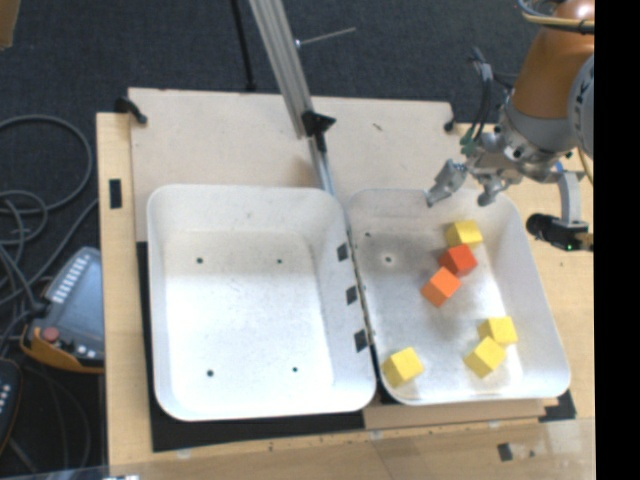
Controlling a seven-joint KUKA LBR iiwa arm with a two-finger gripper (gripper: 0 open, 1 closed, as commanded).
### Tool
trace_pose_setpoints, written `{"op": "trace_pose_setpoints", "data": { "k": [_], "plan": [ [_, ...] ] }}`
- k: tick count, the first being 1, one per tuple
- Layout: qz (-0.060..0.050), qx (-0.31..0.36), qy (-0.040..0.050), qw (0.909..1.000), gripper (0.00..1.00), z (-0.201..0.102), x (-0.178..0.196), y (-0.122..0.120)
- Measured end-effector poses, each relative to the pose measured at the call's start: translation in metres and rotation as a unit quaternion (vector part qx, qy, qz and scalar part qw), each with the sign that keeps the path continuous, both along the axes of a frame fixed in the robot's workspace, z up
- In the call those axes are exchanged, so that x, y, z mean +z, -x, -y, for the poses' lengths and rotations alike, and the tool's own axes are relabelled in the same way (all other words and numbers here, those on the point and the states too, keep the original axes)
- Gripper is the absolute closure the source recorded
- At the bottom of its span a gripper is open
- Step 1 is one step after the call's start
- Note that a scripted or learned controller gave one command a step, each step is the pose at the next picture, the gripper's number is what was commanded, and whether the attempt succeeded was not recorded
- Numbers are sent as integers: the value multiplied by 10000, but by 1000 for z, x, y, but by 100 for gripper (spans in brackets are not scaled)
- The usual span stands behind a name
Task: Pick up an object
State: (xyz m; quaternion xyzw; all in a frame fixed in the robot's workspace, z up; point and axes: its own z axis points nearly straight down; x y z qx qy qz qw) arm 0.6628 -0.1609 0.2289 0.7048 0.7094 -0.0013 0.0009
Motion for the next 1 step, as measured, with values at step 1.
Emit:
{"op": "trace_pose_setpoints", "data": {
  "k": [1],
  "plan": [
    [-37,-51,-11,10000,0,44,-108,59]
  ]
}}
